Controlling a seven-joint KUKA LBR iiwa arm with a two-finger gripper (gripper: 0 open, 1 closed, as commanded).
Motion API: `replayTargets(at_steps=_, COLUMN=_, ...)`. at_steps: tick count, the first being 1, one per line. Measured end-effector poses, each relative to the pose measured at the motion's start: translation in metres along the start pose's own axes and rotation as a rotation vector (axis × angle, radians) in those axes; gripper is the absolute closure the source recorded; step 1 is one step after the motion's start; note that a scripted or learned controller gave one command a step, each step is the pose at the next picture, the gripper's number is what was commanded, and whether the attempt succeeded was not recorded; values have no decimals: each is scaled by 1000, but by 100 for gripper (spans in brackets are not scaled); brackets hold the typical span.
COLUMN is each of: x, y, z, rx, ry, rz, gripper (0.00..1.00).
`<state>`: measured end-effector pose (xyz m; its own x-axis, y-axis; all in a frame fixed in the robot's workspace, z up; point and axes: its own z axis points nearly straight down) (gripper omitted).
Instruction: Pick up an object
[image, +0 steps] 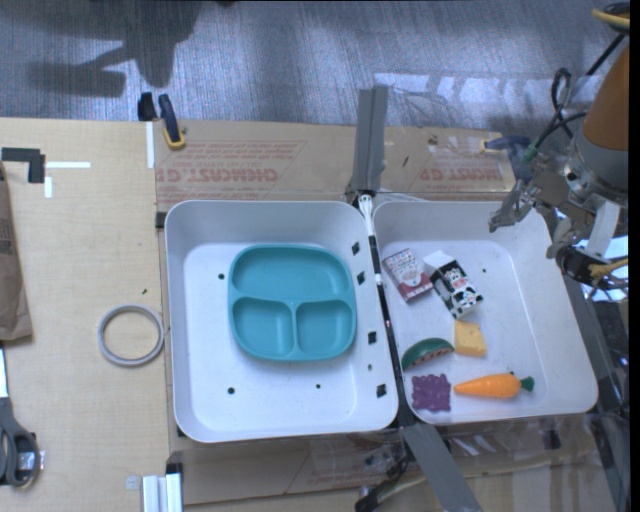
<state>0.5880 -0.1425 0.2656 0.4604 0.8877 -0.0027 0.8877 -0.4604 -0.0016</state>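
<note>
The right bin holds several small things: a red and white packet, a black and white cow toy, a yellow cheese block, a watermelon slice, purple grapes and an orange carrot. My gripper hangs over the bin's far right corner, well above and to the right of the cow toy. It is open, with its fingers spread and nothing between them.
A teal divided plate lies in the left bin. On the bench to the left are a tape ring and scissors. Cables hang by the arm at the right edge.
</note>
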Motion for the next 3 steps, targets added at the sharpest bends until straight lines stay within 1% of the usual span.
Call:
replayTargets(at_steps=1, x=-8, y=-11, z=116, rx=3, ry=0, rz=231, gripper=0)
replayTargets(at_steps=2, x=45, y=18, z=31, rx=-1, ry=1, rz=62, gripper=0)
replayTargets(at_steps=3, x=26, y=-4, z=139, rx=1, ry=1, rz=206, gripper=0)
